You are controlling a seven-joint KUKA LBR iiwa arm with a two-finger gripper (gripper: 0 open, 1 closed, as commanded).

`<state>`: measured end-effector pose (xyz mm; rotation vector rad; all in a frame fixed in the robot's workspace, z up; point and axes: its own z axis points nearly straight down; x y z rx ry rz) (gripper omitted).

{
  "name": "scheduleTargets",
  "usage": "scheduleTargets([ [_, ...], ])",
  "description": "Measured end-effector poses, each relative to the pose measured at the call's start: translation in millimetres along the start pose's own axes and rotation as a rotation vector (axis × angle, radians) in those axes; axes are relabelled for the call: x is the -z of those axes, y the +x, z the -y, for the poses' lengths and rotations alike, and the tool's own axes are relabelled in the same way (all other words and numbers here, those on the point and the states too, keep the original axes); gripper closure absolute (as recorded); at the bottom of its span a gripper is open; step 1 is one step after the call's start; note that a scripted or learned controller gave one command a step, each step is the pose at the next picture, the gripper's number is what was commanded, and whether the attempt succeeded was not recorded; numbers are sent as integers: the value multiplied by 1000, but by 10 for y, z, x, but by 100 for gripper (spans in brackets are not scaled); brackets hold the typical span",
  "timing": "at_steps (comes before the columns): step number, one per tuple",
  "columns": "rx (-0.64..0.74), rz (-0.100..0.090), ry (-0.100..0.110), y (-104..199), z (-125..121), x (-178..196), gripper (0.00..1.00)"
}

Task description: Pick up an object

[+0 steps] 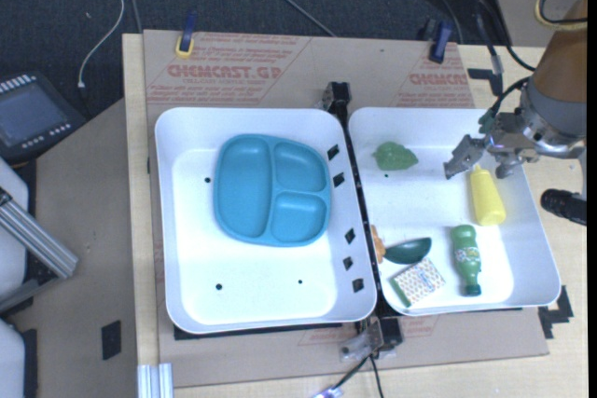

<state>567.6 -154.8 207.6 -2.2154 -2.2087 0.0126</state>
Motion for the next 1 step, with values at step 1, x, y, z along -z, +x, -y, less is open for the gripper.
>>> scheduleTargets([
  [1, 3, 3, -14, 4, -29, 76, 0],
])
